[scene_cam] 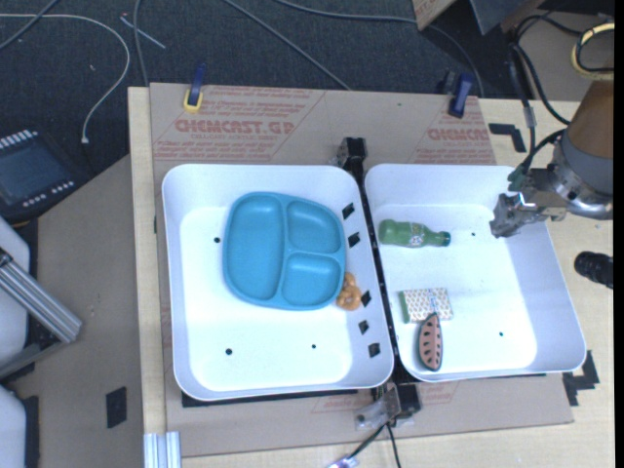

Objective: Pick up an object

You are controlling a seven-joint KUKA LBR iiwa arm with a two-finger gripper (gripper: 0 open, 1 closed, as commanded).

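Observation:
In the right bin (546, 291) lie a green bottle (413, 234) on its side near the top left, a patterned card with a green edge (426, 304) lower down, and a watermelon-slice toy (430, 343) near the front wall. My gripper (506, 217) hangs over the right bin's upper right part, well to the right of the bottle, with nothing seen in it. The left bin (195, 300) holds a blue divided plate (284, 251) with a small orange-brown object (349, 292) at its right edge.
A black divider with clips (363, 261) runs between the two bins. Blue clamps (196, 90) (459, 94) hold the cardboard base at the back. Cables lie on the floor behind the bench, and a dark device (29, 172) sits at far left.

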